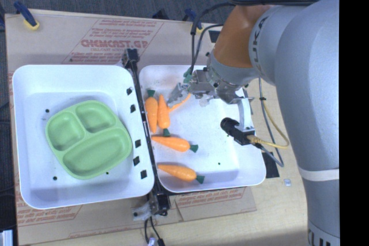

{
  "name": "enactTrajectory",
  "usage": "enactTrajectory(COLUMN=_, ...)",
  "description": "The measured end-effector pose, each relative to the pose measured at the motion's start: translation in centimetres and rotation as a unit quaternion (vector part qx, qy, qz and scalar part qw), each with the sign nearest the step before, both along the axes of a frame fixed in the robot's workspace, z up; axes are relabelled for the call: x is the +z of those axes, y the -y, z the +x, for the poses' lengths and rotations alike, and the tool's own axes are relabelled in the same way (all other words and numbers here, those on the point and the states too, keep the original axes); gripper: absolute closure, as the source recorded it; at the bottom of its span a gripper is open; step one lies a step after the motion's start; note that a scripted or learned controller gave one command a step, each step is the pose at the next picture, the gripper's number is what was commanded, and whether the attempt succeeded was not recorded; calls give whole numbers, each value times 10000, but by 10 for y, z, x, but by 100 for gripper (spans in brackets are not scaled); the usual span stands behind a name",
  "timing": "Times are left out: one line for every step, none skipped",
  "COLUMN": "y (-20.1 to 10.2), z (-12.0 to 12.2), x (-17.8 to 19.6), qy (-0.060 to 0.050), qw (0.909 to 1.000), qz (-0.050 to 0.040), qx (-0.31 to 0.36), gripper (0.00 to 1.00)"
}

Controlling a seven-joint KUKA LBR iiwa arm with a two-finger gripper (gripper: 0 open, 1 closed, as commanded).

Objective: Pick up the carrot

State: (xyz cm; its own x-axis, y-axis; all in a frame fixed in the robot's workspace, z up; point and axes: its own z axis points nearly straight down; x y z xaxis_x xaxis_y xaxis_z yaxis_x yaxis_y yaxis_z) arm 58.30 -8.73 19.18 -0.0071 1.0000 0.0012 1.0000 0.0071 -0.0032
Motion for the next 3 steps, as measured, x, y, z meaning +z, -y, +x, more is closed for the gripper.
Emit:
enactTrajectory(y=10, z=28, x=-88, qy=-18, qw=10000, qz=-2, qx=4, gripper=0)
enactTrajectory(y=9, z=30, x=-76, qy=-17, qw=10000, qz=6, qx=35, gripper=100)
enactTrajectory(y=75, z=24, x=-20, qy=12, qw=10000, qz=-10, qx=-16, gripper=100)
